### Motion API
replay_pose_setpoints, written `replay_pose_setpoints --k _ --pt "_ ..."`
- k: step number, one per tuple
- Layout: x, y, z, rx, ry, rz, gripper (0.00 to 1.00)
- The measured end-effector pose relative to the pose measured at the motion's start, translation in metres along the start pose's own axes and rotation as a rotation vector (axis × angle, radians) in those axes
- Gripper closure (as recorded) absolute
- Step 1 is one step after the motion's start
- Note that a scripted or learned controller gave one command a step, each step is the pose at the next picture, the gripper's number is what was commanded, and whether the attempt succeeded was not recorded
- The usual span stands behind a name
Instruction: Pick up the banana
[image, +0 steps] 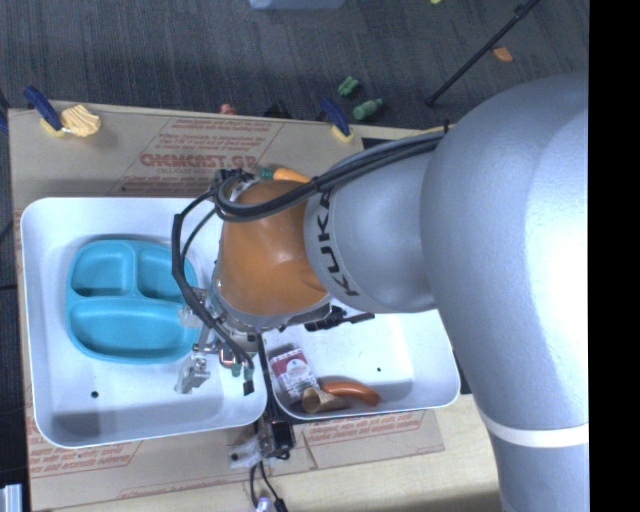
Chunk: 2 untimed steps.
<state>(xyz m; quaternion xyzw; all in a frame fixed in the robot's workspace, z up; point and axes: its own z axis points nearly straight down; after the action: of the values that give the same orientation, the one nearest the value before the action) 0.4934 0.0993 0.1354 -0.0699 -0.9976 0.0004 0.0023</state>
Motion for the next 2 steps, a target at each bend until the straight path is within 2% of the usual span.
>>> replay_pose_setpoints --k 1,2 --pt "0.007 -0.071 -0.210 0.000 -0.009 -0.025 0.00" --pt "0.003 -0.069 -0.056 0.000 -0.001 -0.276 0.00"
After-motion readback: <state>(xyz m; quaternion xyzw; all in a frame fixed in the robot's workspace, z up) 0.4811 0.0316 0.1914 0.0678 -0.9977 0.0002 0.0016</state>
